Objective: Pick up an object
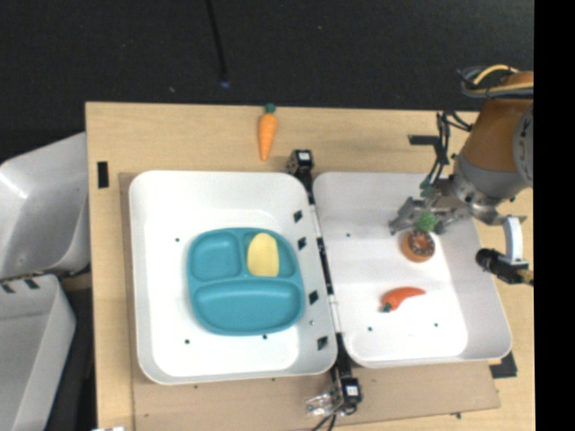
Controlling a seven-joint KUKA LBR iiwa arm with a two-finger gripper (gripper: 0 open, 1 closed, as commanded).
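In the right bin [359, 330], a small round orange-brown object with a green top [419, 246] lies toward the far right. My gripper [424, 219] hangs right over it, low, at its green top; whether they touch I cannot tell. The grey arm with its orange band [492, 142] comes in from the right. A red chili pepper [402, 298] lies nearer the front of the same bin, apart from the gripper.
The left bin [162, 330] holds a blue divided plate [216, 305] with a yellow piece [263, 255] in its upper right compartment. An orange carrot [267, 131] lies on the bench behind the bins. Black clips [300, 161] sit on the rim between the bins.
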